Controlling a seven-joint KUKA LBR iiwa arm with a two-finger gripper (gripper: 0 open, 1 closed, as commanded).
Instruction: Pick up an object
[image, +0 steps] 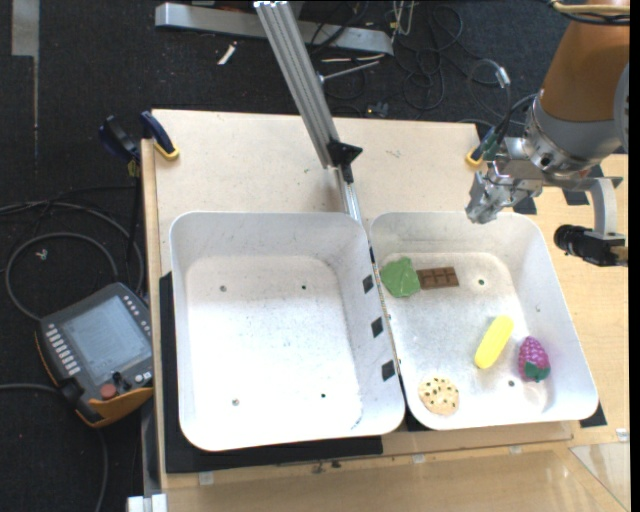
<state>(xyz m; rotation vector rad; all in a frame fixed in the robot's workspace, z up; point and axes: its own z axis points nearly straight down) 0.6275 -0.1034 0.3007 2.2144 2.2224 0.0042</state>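
Gripper: the grey two-finger gripper (487, 207) is seen above the far rim of the right bin, below the arm's orange band; whether it is open or closed cannot be told, and nothing is seen held in it.
Risk, reach: none of the objects lies under the gripper, so a straight descent would probably meet the rim or bare floor.
Risk, crowding: the green leaf-shaped toy (400, 277) and the flat brown chocolate bar (437, 278) lie just beside each other, perhaps touching; both could be caught or pushed apart in one closure.
Risk, wall: the purple grape-like toy (533, 358) lies close to the right wall, where a finger could be blocked.
Risk, shape: the yellow oblong toy (493, 342) is rounded and could be squeezed out sideways.
Right bin: the shallow white right-hand bin (505, 231) holds those four objects and a round speckled cookie (438, 396) near its front edge.
Left bin: in the shallow white left-hand bin (200, 232), only a speckled floor is seen.
Task objects: all five candidates are found in the right bin, well apart from the gripper.
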